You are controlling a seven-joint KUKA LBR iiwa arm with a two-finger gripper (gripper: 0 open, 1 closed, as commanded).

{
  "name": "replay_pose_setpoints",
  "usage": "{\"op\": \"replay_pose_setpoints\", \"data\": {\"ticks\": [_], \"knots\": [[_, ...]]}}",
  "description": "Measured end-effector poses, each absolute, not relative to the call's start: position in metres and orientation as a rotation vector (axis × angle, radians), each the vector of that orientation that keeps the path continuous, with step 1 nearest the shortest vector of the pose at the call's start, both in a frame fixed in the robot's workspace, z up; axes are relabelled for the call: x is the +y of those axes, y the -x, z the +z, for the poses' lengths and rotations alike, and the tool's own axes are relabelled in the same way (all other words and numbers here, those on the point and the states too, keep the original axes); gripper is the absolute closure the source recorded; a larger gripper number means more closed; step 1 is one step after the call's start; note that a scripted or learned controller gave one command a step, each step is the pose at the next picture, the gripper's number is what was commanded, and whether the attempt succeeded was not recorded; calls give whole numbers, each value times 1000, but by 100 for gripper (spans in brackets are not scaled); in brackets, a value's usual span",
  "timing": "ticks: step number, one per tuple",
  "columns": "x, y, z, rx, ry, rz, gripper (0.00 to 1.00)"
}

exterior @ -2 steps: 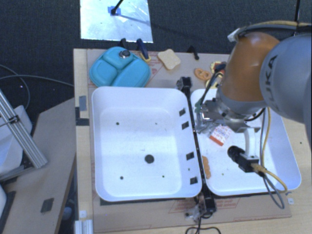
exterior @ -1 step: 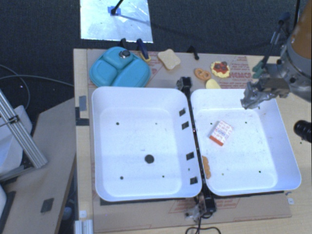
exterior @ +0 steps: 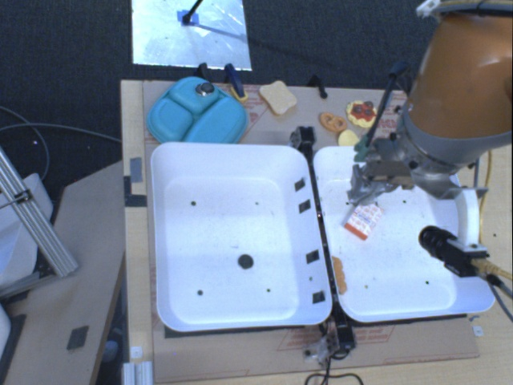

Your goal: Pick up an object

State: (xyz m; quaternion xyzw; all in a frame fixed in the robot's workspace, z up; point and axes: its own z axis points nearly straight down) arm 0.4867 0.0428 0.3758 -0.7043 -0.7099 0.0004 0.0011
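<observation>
While my gripper hangs right over the small red-and-white packet in the right bin, I can't tell how far its fingers are spread, and nothing sits between them. I'd drop straight onto the packet, centred and square across its narrow side, closing only once low

Behind the two bins, a blue divided plate lies on the worktop beside a slice of toast. Farther right sit a pretzel and a small pizza. A shiny square sheet lies on the dark floor beyond.
</observation>
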Motion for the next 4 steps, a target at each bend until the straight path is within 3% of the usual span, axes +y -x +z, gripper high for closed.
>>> {"op": "replay_pose_setpoints", "data": {"ticks": [1, 2, 3, 4], "knots": [[40, -487, 379, -2228, 2218, -4, 0], [74, -485, 242, -2219, 2212, 13, 0], [73, -488, 260, -2226, 2220, -6, 100], [-20, -486, 229, -2214, 2232, 4, 100]]}}
